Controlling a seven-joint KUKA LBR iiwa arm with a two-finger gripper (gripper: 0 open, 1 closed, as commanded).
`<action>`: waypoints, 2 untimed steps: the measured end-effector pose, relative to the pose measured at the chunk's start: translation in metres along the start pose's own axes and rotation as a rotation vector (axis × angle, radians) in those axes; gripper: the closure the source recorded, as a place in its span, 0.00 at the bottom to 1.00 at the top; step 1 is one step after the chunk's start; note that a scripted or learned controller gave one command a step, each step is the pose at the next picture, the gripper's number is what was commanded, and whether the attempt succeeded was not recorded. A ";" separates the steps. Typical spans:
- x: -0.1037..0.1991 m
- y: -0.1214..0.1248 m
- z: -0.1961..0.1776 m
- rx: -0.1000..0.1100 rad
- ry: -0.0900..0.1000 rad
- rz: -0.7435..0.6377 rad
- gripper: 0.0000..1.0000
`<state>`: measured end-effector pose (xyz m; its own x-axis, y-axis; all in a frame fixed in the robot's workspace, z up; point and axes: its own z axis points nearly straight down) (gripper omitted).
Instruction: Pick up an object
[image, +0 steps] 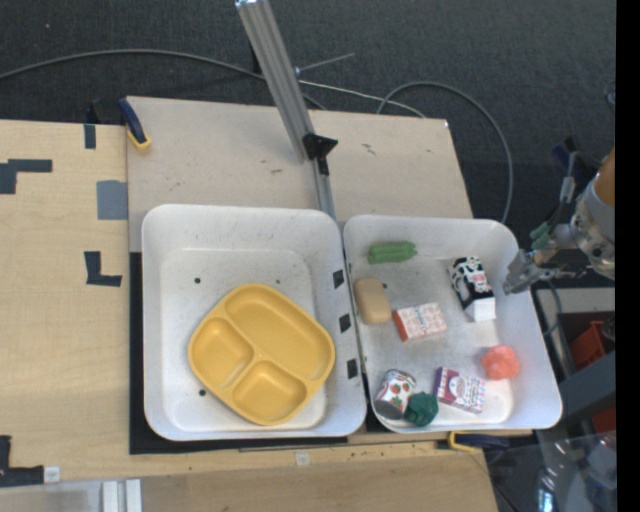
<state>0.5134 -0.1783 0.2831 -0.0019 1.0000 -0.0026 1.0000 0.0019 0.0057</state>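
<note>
Cow-print carton (471, 284) stands upright near the right bin's (540, 400) far-right wall, just left of the gripper (524, 272) poised at that rim, whose grip I cannot tell from here.

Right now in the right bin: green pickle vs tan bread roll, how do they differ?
Colour: the green pickle is bright green, the tan bread roll pale tan. Shape: the pickle is slim and elongated, the roll broader and rounded. Pose: the pickle lies crosswise near the bin's far wall, the roll lies lengthwise nearer the camera, by the divider. Both rest loose on the floor of the right bin, apart from each other.
</note>
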 end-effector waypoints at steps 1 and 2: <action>0.054 0.001 0.018 0.008 0.004 -0.004 1.00; 0.105 0.006 0.035 0.008 0.004 -0.004 1.00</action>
<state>0.5197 -0.0732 0.2477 -0.0064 1.0000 0.0011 1.0000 0.0064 -0.0024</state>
